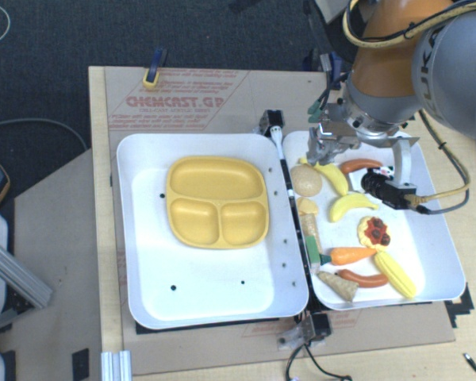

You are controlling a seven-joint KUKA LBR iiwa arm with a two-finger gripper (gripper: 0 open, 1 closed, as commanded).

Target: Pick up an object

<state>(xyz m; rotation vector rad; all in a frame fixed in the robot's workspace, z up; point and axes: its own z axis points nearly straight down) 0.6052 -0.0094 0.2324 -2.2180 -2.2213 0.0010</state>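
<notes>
Overhead, the arm [428, 54] reached in from the right and hung over the far end of the right bin [440, 268]. The gripper [327, 151] pointed down at the bin's far left corner, just above a banana [333, 177] and beside a beige roll [306, 182]. Fingers: could not tell whether spread or closed; the wrist body hid them, and nothing was seen pinched between them.

Right bin held all the toy food. A sausage [359, 165] lay near the far wall, a second banana [351, 205] near the middle, and a small pizza [374, 232] to its right. Nearer the front lay a carrot [351, 255], a second sausage [363, 277], a corn cob [397, 273] and a bread wedge [338, 285]. A thin green-and-tan stick [310, 232] lay along the left wall.

Left bin [143, 268] held a yellow tray [218, 201] with three compartments, flat, toward the far side.

Both bins sat on a cardboard sheet [182, 98].
</notes>
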